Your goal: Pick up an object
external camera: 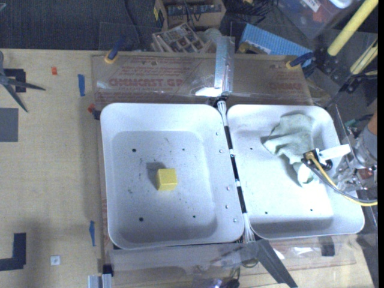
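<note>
Gripper [348, 174] is noted low over the right-hand side of the right bin [282, 206], just beside the crumpled pale cloth [293, 135]; whether it is spread or pressed together cannot be told, and nothing is shown to be held. The cloth is judged the likely target, being the nearest thing to the tool. A yellow block [167, 179] is noted near the middle of the left bin [123, 131], well apart from the arm
</note>
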Controlling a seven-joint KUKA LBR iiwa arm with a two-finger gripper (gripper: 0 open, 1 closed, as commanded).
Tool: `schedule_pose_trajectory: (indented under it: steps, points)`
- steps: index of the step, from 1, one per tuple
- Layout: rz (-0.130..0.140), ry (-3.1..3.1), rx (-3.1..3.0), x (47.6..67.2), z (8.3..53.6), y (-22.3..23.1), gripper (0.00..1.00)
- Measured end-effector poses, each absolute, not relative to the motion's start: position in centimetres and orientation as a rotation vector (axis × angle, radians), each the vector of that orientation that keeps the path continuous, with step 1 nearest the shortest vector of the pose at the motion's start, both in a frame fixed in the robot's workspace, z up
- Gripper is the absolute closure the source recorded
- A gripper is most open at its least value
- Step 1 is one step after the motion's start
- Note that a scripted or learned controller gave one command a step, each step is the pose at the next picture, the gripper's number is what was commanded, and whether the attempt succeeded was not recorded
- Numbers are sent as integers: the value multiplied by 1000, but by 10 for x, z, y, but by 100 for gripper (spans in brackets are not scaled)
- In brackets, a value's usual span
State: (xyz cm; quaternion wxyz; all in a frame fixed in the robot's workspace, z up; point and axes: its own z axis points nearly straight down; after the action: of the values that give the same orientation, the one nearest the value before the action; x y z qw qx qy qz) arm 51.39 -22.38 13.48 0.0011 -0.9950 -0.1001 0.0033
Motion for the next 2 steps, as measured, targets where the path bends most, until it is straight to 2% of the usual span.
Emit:
schedule_pose_trajectory:
  steps: [1,2]
  points:
    - [10,-318,-3123,584,122,-222,100]
    - [7,-845,-3025,577,213,-222,100]
